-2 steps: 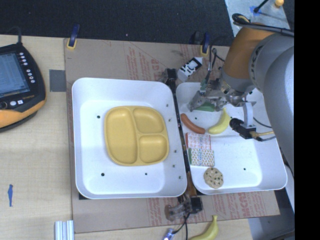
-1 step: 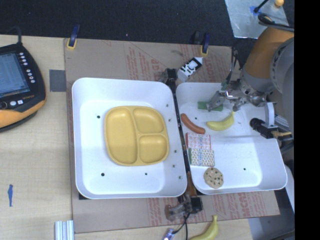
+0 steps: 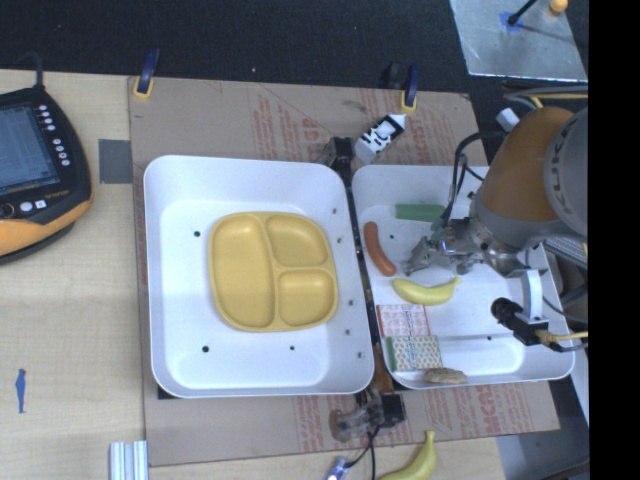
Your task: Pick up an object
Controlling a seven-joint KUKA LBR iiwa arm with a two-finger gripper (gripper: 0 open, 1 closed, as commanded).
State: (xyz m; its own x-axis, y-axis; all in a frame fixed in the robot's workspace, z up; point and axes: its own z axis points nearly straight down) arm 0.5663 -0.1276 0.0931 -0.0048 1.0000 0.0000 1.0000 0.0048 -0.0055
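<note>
1. While the grey arm (image 3: 525,183) reaches in from the right, I see its gripper (image 3: 425,256) low over the right bin (image 3: 490,363), just above the banana (image 3: 425,291).
2. Gripper state: I cannot tell from this view whether it is open or closed. I see nothing held in it.
3. Banana orientation: the long axis runs left to right across the bin. The fruit is curved, with both tips turned toward the far side and the belly toward the near side. It lies near the middle of the bin floor, apart from the gripper as far as I can judge.
4. Count, right bin:
   - one banana, yellow and smooth;
   - one sausage (image 3: 379,249), orange-red and rod-shaped, lying at a slant near the left wall;
   - one flat green strip (image 3: 418,211) by the far wall;
   - two flat printed packets, one red-patterned (image 3: 403,320) and one green-patterned (image 3: 414,352), touching;
   - one small brownish lump (image 3: 441,375) at the near wall.
5. Count, left bin (image 3: 180,318): one yellow plate (image 3: 272,270), rounded, glossy, with three compartments.
6. Outside the bins: one second banana (image 3: 418,458) on the cardboard sheet (image 3: 250,118), at the near edge.
</note>
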